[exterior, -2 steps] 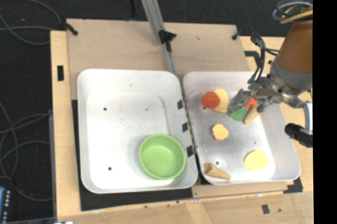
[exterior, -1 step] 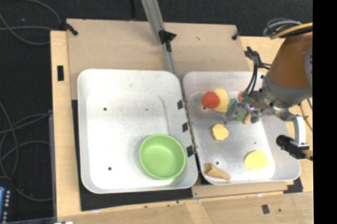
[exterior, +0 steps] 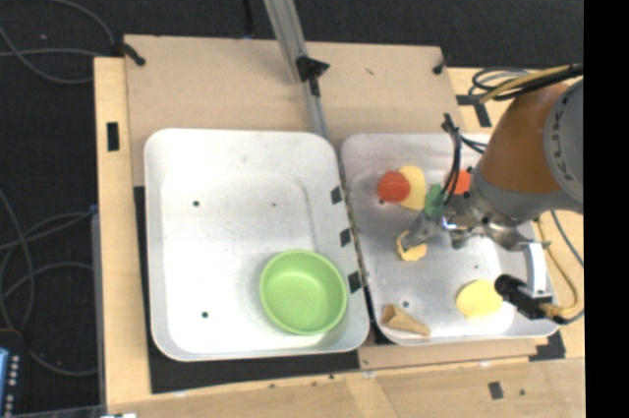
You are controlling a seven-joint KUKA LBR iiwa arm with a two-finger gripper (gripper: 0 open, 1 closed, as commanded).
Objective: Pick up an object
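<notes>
On the bench, the left bin keeps 1 green bowl near its front edge, out of the arm's way. The right bin holds the graspable clutter: a red ball, a tan wedge, and a yellow piece just below the lowered gripper, seemingly the target; whether the gripper grips anything I cannot tell.

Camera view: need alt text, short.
A grey and orange robot arm reaches from the right into the right white bin, its gripper low over a small yellow piece. That bin also holds a red and yellow toy, a yellow lump and a tan piece; the left bin holds a green bowl.
</notes>
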